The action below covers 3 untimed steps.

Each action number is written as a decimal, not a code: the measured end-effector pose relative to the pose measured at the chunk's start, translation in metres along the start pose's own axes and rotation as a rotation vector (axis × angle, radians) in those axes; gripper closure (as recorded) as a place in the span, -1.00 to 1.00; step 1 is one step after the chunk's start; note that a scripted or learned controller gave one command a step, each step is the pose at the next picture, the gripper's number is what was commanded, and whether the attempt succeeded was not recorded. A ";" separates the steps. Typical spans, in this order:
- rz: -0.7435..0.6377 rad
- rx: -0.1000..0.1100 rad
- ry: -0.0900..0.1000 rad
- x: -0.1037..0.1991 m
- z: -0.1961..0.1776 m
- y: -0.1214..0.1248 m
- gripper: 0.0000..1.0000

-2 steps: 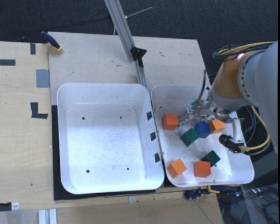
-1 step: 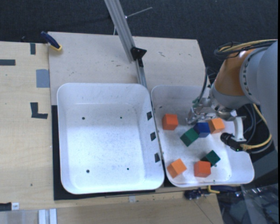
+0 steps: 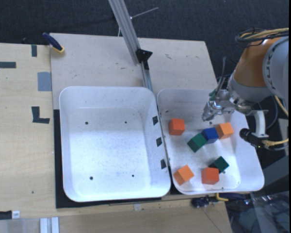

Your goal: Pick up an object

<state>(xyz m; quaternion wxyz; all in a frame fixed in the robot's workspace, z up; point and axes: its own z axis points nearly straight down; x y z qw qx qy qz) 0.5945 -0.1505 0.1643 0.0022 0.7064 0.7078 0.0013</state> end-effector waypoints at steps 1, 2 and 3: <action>0.000 0.006 0.000 0.008 -0.051 0.006 1.00; 0.000 0.002 0.001 0.009 -0.085 0.007 1.00; -0.003 0.007 0.002 0.063 -0.086 -0.018 1.00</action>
